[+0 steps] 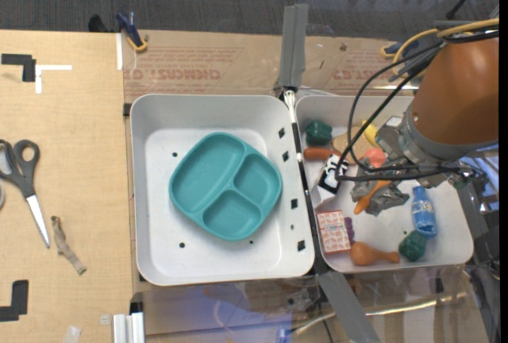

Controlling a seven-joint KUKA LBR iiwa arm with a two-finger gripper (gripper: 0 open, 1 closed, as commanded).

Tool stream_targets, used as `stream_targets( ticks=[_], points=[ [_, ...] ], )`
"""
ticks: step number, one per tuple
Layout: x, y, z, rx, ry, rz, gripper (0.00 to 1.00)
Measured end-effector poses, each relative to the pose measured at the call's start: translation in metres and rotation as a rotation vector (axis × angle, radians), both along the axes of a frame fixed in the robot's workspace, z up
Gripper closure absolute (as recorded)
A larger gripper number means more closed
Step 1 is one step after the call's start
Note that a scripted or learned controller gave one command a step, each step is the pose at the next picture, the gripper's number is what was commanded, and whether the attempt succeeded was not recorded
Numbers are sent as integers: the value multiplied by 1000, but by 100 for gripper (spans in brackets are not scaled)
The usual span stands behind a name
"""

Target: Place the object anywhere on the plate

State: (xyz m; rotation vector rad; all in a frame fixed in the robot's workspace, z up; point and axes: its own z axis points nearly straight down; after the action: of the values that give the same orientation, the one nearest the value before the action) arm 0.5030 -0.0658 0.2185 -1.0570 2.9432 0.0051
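Left to right: scissors (24, 175) lie on the bench, well left of the bins. The left bin (147, 250) holds the teal plate (226, 186), flat and set at a slant, three compartments up. Every loose object you could pick sits in the right bin (452, 250), across the divider from the plate. Nearest the divider are a green lump (317, 129), a red-orange stick (316, 152) and a pink box (335, 230). Along the front wall lie an orange pear shape (373, 256) and a dark green piece (411, 248), with a blue bottle (423, 210) just above that piece. The gripper (379, 194) hangs low over the middle of this bin, under the arm (456, 103). An orange piece (367, 205) lies right at the gripper's tip, touching or just under it; you can't tell which. Cables and the wrist hide the tip, so you can't tell whether the gripper is open, closed or holding anything.
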Motion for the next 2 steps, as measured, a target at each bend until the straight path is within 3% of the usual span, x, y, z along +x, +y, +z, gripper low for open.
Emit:
stream_targets(
  ticks=[1, 2],
  points=[
    [30, 111, -27, -5, 11, -56, 100],
    [38, 160, -27, -6, 10, 26, 100]
  ],
)
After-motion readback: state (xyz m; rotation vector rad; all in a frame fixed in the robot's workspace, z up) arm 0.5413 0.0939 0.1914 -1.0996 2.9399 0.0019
